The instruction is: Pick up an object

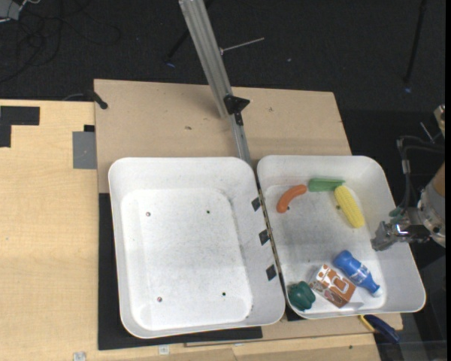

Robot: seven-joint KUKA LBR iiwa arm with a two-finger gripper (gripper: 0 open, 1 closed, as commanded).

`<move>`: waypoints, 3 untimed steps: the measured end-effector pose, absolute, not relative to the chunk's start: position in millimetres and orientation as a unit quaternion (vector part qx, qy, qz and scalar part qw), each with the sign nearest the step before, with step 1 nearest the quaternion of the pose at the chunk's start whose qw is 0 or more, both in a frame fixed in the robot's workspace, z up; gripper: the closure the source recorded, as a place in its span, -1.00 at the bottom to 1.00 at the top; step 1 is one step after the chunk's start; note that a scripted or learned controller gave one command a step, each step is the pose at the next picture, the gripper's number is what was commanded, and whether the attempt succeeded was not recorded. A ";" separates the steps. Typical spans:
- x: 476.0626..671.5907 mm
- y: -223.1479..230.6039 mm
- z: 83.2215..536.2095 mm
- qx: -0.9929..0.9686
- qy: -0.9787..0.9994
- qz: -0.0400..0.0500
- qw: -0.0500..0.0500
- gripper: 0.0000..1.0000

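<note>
Left half of frame: a shallow white plastic bin (182, 307) w/ nothing to be grasped in it. Centre-right: a second shallow white plastic bin (319, 164) where the candidate objs are found. An orange curved sausage-shaped toy (290, 197) is seen upper left in that bin, a green oblong toy (325, 184) just right of it, a yellow corn-cob toy (349, 205) touching or nearly touching the green one's right end. Lower in the bin: a dark green rounded toy (301, 295), a brown-and-white printed carton (334, 285), a blue plastic bottle (356, 271), all bunched close.

At right edge, mid-height, the grey two-finger gripper (385, 235) is seen over the bin's right rim; its opening can't be told, and nothing is seen held. Step judged: approach, pre-grasp. Next: one obj to be chosen, the gripper brought above it and lowered; the blue bottle lies nearest.
</note>
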State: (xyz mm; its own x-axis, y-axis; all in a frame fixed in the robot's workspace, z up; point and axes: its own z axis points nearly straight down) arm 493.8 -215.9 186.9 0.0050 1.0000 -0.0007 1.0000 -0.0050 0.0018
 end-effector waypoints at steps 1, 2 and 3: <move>492.5 -220.3 249.4 0.707 0.707 0.001 0.002 1.00; 493.1 -220.9 278.7 0.707 0.708 0.000 0.001 1.00; 512.5 -170.7 260.8 0.705 0.709 0.000 -0.003 1.00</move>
